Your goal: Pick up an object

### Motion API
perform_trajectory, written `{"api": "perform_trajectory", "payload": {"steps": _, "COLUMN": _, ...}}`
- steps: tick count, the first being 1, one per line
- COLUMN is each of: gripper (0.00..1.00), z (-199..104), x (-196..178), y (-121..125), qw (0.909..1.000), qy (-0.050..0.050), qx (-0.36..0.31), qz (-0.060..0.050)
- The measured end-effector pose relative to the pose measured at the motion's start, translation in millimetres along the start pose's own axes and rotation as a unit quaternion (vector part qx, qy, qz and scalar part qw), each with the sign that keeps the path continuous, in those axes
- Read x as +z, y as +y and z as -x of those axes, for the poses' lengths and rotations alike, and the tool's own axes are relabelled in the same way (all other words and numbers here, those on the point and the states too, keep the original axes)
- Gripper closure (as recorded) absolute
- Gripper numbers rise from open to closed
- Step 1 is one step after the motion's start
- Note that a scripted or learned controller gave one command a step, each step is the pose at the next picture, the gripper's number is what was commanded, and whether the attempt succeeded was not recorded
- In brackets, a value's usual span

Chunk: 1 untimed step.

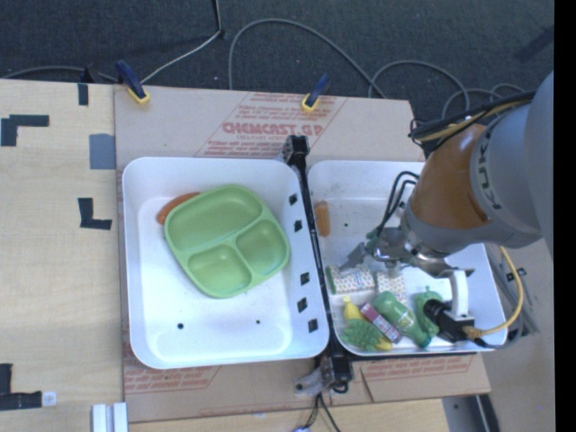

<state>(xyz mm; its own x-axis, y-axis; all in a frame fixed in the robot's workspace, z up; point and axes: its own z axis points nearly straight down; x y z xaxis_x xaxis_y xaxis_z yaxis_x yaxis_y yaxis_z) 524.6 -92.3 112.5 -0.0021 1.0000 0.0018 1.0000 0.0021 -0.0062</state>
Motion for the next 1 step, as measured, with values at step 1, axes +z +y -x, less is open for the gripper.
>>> {"api": "perform_trajectory", "payload": {"steps": 1, "gripper": 0.00, "z": -74.8, "x": -70.6, "y": 51.1, "qw": 1.0000, "qy": -0.001, "qx": -0.001, "qz": 0.002}}
